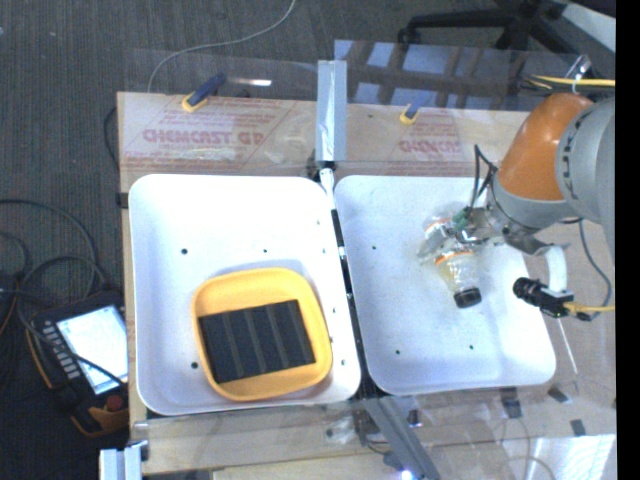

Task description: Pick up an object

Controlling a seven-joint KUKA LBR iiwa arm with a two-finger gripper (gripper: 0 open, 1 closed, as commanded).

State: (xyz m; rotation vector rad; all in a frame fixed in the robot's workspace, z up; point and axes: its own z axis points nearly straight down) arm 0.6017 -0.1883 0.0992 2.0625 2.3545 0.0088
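Reach step: hand (468, 230) low over bottle (455, 266) in right bin (400, 368); grip unclear. Next: close, lift.

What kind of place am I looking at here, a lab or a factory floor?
Most likely a robotics lab: two white bins on a makeshift bench, loose cables and a handheld pendant on grey carpet, and an office chair base behind.

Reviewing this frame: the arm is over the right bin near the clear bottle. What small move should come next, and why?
Probably a short lift straight up to test the grasp. The gripper sits right at the upper end of the clear plastic bottle, which lies in the right bin with its dark cap toward the camera. Whether the bottle is actually held is unclear, so a lift would show it.
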